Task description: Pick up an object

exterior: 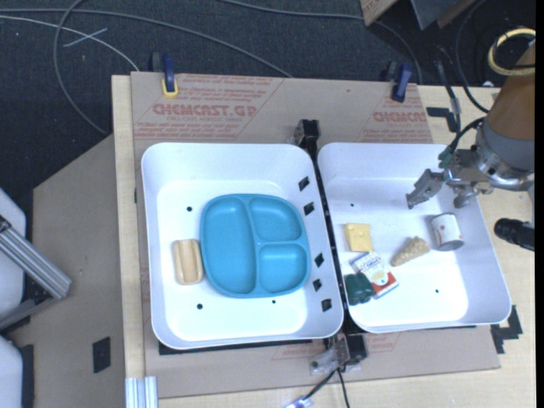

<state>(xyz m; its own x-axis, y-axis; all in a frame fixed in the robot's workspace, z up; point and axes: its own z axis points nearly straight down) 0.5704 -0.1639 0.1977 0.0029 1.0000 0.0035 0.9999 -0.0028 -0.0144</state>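
Nearest the lens, at the lower rim of the right bin (pixel 476 308): a dark green object (pixel 357 289) touching a small red-and-white packet (pixel 377 275), both lying flat at about 7 o'clock of that bin's floor. Just beyond them, a tan cone-shaped piece (pixel 410 250) lies on its side near bin centre, tip pointing toward 2 o'clock. A yellow square block (pixel 359 236) sits at 10 o'clock from the packet, close to the divider between bins. A small grey-white cylinder (pixel 445 231) lies tipped over at 3 o'clock from the cone, apart from it.

Left bin (pixel 161 228): a blue three-compartment tray (pixel 254 245) flat at centre; a tan oblong block (pixel 187 261) just beside it at 9 o'clock, possibly touching the tray edge, hard to tell.

Farther back, the end effector (pixel 444 185) hangs over the right bin at about 1 o'clock of its floor, above and beyond the cylinder. Fingers spread, one tip (pixel 422 192) angled toward 8 o'clock, nothing between them. Grey arm (pixel 510 138) enters from 3 o'clock.

Both bins rest on a cardboard-covered tabletop (pixel 221 109) with red printed lettering. Two blue clamps (pixel 169 73) grip its far edge at 11 and 1 o'clock. Cables (pixel 93 32) trail across the dark floor beyond.
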